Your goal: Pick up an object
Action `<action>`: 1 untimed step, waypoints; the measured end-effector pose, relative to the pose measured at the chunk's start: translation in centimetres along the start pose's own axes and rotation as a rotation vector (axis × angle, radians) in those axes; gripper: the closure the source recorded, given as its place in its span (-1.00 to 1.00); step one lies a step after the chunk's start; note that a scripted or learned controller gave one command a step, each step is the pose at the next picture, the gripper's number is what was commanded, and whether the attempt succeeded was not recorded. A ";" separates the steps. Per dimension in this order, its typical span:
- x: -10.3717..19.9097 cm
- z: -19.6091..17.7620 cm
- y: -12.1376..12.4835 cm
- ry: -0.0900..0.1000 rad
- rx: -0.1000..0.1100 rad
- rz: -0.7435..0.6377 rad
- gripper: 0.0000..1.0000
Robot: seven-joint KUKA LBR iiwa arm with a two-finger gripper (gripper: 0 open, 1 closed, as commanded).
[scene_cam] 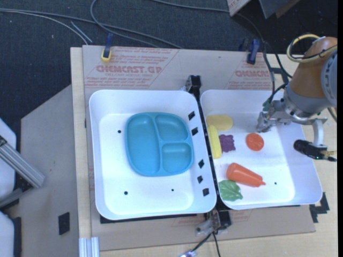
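The right bin (pixel 292 194) holds several toy foods: an orange ball (pixel 255 142), a purple grape bunch (pixel 228 143), a yellow banana-like piece (pixel 216 141), a pale yellow piece (pixel 221 122), an orange carrot (pixel 245 175) and a green leafy piece (pixel 230 190). My gripper (pixel 263 123) hangs low over the right bin's far right part, just above and to the right of the orange ball. Nothing shows between its fingertips.
The left bin (pixel 104 167) carries a blue sectioned plate (pixel 159 143). A black divider bar (pixel 199 138) runs between the bins. The grey and orange arm (pixel 311 84) comes in from the right. Cables cross the dark floor at the back.
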State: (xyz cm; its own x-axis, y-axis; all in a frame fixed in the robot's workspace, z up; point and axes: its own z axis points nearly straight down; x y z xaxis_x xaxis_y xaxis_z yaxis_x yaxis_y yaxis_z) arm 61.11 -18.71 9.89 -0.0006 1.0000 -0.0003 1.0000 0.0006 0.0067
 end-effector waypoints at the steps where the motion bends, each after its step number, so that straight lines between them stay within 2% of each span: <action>1: 0.1 -4.4 0.2 -0.001 0.001 0.000 1.00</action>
State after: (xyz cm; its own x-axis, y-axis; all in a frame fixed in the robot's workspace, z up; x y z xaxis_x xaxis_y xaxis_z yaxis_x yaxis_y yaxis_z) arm 61.29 -18.62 14.29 -0.0010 1.0000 -0.0016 1.0000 0.0010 0.0054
